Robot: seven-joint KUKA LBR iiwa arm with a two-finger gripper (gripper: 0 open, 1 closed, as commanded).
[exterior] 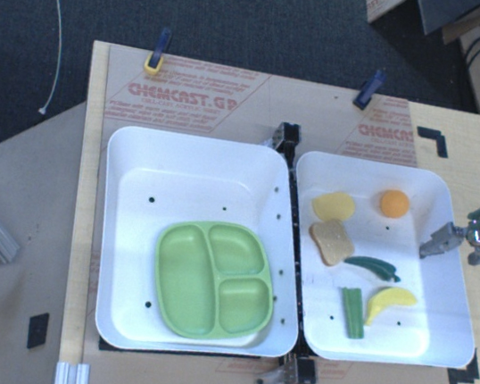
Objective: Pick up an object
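Green tray in left bin, food clustered mid right bin, jaws at right rim, open/shut unclear

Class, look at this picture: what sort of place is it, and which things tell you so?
Probably a robot lab or test bench. Two white bins sit on a clamped board, toy food such as an orange fills one, and a gripper reaches in.

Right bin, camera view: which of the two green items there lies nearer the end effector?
The dark green pepper, curved and lying crosswise, is nearer the end effector. The lighter green stick lies lower, toward the front wall.
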